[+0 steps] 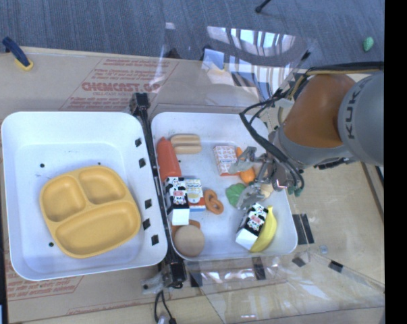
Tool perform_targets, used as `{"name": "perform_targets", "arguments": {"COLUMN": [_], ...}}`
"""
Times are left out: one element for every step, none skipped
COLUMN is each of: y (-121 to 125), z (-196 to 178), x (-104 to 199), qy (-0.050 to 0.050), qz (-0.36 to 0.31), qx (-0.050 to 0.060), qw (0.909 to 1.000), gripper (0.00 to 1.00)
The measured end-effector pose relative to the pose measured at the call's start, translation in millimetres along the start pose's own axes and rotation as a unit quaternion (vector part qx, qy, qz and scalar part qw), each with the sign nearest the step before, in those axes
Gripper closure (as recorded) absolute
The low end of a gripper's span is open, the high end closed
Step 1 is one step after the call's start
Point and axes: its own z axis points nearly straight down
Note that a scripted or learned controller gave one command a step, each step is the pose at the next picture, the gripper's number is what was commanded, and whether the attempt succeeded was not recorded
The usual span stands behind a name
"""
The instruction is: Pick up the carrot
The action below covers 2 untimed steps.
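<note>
gripper over the carrot, grasp not confirmed

your gripper (pixel 256 175) is down inside the right bin (pixel 190 119), set low over the clutter near that bin's right wall, because the carrot (pixel 247 176) lies there: a small orange piece just beside a green toy (pixel 235 193) and below a pink wafer packet (pixel 225 159). you cannot tell from this slant whether the jaws are wide or narrow, and nothing shows plainly between them, so do not count the carrot as held

right bin contents: a red sausage (pixel 167 158) along the left wall, a bun (pixel 185 142) at its top, two milk cartons (pixel 178 196), a pretzel (pixel 213 201), an egg (pixel 188 240), a banana (pixel 266 230)

left bin (pixel 14 140) holds a yellow divided plate (pixel 90 211), its compartments bare. judged risk: neighbours crowd the carrot and may be caught with it
</note>
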Motion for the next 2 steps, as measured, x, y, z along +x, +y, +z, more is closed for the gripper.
{"name": "perform_targets", "arguments": {"y": [-0.4, 2.4], "z": [40.2, 24.9], "x": [-35.4, -41.2], "qy": [-0.013, -0.022], "qz": [-0.017, -0.023], "qx": [0.003, 0.005], "qw": [0.9998, 0.9995], "gripper": [0.0, 1.0]}}
